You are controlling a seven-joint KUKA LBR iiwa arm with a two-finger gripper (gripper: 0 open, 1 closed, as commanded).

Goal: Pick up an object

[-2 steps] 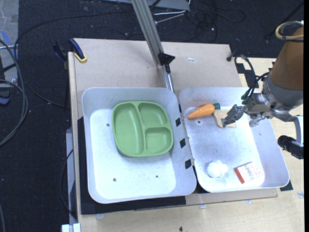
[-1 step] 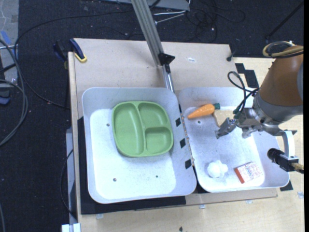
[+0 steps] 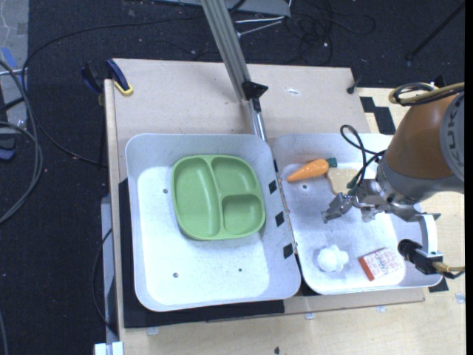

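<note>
Orange carrot [image 3: 307, 170] in right bin [image 3: 310, 148], long axis running left-right, lying up and left of gripper [image 3: 336, 208]; fingers apart, clamped on nothing, hovering nearby.

Two white bins [image 3: 148, 272] are seen on a pale tan bench [image 3: 185, 87]. A light green divided plate [image 3: 219, 197] is set in the left one. In the right bin, an orange carrot [image 3: 307, 170] (green-tipped), a white ball [image 3: 331, 258] and a red-and-white packet [image 3: 381, 264] are shown.
</note>
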